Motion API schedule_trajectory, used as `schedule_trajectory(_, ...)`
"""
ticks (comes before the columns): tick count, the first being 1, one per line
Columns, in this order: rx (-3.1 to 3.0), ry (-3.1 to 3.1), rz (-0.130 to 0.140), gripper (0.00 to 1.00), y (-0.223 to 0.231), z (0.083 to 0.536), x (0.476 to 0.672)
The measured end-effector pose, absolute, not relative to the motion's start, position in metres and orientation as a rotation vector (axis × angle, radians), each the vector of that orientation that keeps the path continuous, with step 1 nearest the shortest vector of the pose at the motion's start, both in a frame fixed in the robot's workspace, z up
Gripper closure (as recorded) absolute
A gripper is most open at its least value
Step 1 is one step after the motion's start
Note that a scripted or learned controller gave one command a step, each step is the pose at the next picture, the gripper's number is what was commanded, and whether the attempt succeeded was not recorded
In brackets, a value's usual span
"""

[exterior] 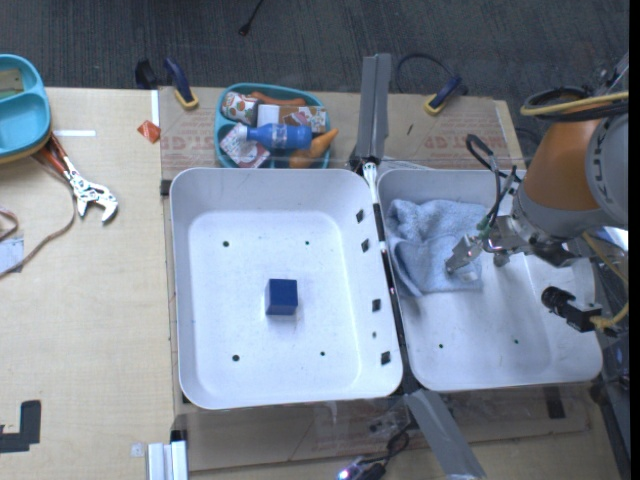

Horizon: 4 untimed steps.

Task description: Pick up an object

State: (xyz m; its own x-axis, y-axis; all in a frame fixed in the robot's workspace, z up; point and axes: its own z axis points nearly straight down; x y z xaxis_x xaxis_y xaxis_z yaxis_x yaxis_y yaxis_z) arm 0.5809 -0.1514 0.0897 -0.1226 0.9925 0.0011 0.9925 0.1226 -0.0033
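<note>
Pincer (462,259) sits low in the right bin (500,363), at the right edge of the crumpled light-blue cloth (430,240); its metal tip touches or nearly touches the fabric, cannot tell which. State of the pincer: cannot tell, too small and too foreshortened at this slant. Nothing is seen gripped in it. The arm (565,178) enters from the right, orange band just above the wrist, with black cable looped beside it. The cloth lies in the far-left part of the right bin, bunched against the wall shared with the left bin (200,268). In the left bin, 1 blue cube (282,297) rests flat on the floor, a little below centre, well apart from every wall. Behind the left bin on the table (80,348) stands a small teal tub (272,126) packed with mixed items, among them a white-and-blue bottle lying on its side. At the far left: a teal tray (20,103) cut by the frame edge, and just below it a wrench (85,190) lying on the table. 2 blue-and-yellow clamps (180,83) grip the far edge of the table.
</note>
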Motion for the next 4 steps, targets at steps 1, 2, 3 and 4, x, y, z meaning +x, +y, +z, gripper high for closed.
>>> schedule_trajectory(1, -2.043, -2.384, 0.002, 0.0, -0.128, 0.09, 0.57)
schedule_trajectory(2, -2.049, -2.377, 0.004, 1.0, -0.13, 0.097, 0.57)
schedule_trajectory(3, -2.048, -2.377, 0.004, 0.0, -0.13, 0.097, 0.57)
schedule_trajectory(4, -1.952, -2.463, 0.001, 0.0, -0.128, 0.12, 0.633)
